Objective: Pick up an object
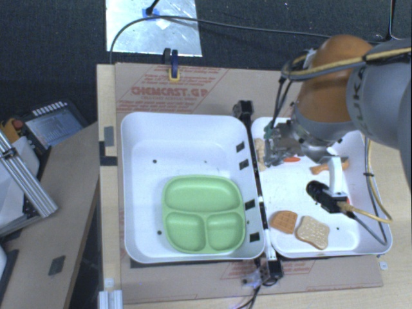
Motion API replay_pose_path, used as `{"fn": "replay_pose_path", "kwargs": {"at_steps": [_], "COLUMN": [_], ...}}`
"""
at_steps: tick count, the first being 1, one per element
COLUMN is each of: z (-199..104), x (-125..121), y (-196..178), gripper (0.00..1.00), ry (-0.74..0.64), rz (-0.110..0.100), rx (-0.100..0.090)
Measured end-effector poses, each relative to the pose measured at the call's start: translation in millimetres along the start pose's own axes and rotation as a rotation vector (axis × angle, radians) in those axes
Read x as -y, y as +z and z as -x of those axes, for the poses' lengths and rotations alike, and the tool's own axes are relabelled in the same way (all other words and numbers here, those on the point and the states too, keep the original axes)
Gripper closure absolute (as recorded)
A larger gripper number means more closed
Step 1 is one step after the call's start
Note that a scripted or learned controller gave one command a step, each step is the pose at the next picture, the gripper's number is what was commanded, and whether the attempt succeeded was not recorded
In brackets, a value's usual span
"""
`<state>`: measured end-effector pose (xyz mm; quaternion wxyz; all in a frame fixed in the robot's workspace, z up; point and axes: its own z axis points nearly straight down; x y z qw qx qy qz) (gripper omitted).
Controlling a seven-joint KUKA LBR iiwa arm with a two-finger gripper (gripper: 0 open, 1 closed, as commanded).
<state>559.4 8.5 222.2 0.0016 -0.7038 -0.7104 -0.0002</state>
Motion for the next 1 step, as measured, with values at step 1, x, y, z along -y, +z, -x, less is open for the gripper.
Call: {"fn": "replay_pose_path", "kwargs": {"at_steps": [1], "z": [-54.5], "x": [14.7], "y": [9.5], "gripper": [1.0], "ry": [-0.001], "rz": [0.001], "rx": [0.0]}}
